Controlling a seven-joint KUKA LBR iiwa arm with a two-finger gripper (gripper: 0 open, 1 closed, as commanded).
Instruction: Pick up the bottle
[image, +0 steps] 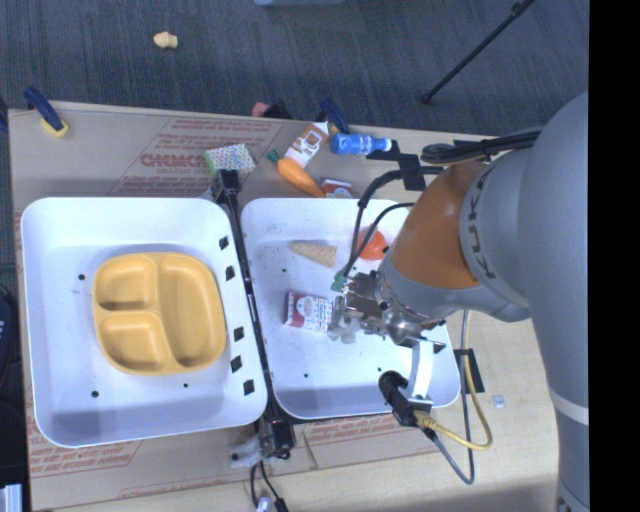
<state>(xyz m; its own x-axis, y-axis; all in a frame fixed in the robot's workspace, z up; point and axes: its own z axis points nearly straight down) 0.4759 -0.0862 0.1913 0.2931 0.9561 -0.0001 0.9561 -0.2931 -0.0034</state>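
Gripper (348, 312) of the grey arm hanging low inside the right shallow white bin (300, 400), just beside a red-and-white printed packet (308, 311) lying near the bin's middle; whether it is open or closed cannot be told, and nothing is visibly sitting in its grasp. A tan wedge-shaped piece (315, 252) is resting nearer this bin's far edge. The left shallow white bin (60, 400) is holding a yellow three-compartment plastic plate (158, 310). The small blue plastic bottle (355, 145), probably the target, is lying on the bench beyond the right bin's far edge, well apart from the gripper, so the arm appears poorly placed.
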